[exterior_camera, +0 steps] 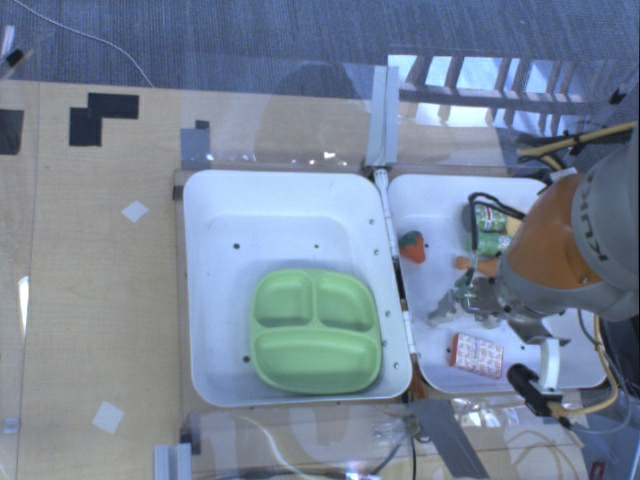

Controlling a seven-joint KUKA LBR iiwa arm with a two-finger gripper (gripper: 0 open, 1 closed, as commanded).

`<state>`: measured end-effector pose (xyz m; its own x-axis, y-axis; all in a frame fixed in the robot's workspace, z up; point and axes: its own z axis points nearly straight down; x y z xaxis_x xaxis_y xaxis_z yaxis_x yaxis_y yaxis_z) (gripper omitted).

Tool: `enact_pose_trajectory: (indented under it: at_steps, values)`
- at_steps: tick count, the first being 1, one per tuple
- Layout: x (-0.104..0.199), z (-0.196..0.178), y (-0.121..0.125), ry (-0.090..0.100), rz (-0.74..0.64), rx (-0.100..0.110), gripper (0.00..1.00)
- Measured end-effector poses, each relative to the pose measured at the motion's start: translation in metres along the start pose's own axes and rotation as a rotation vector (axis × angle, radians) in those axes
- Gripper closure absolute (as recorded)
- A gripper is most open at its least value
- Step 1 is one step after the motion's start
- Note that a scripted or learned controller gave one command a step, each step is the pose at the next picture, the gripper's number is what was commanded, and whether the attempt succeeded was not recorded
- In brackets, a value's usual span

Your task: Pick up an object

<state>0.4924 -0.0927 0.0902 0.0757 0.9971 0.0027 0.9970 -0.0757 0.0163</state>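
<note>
Camera view: down in the right bin [430, 363], gripper [462, 303] low among a strawberry [411, 246], a green can [489, 228] and a red packet [476, 354]; cannot tell the grip; nothing visibly lifted, so pickup not yet done; green tray [316, 329] in the left bin [215, 268].

Green divided plate [316, 331] lying in left bin [215, 218], arm [575, 238] reaching over right bin [430, 203], gripper [462, 303] hovering near red-patterned packet [477, 355]
</note>
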Motion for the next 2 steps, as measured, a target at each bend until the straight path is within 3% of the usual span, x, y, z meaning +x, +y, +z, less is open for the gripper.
enact_pose_trajectory:
  at_steps: [1,2]
  values:
    - [0.003,0.0,0.0,-0.007,-0.27,-0.003,0.0]
    - [-0.007,0.0,0.001,-0.004,-0.669,-0.002,0.0]
